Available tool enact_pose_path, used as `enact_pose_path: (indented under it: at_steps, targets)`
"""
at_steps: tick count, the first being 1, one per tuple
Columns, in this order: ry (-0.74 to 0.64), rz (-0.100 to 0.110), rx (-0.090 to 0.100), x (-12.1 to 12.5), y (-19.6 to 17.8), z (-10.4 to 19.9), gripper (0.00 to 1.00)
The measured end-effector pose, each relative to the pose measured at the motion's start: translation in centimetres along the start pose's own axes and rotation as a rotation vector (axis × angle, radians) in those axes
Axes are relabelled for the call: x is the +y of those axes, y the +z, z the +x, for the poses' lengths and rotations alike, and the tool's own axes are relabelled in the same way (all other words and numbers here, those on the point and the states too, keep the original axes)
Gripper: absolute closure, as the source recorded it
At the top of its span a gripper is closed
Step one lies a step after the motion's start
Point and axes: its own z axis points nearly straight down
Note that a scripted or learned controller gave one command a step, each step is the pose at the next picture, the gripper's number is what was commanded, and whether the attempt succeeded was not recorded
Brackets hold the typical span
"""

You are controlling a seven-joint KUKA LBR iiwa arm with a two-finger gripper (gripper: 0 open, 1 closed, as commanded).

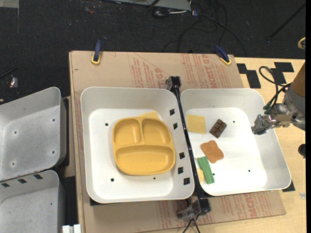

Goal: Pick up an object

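Observation:
The right bin [252, 176] holds a pale yellow square slice [197, 123], a small brown chocolate block [218, 127], an orange-brown oval piece [212, 151] and a green strip [205, 170], all in its left half. My gripper [258, 126] hangs over the right bin's right side, well to the right of these objects, with nothing seen between its fingers. The left bin [97, 130] carries a yellow divided plate [144, 146].
A black divider bar [183, 130] runs between the two bins. Blue-and-yellow clamps [96, 54] hold the brown board at the back. Spare white bin lids [29, 130] lie at the far left. Cables trail near the arm on the right.

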Motion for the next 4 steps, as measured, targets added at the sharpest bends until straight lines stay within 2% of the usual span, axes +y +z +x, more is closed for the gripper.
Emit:
enact_pose_path:
  at_steps: [1,2,3,4]
  targets:
    - [0.000,0.000,0.000,0.2,-4.4,0.0,1.00]
    - [-0.004,0.005,0.004,1.1,-3.4,5.7,1.00]
    - [-0.004,0.007,0.004,0.2,-3.7,11.1,1.00]
    - [-0.004,0.007,0.004,-0.3,-2.4,16.8,1.00]
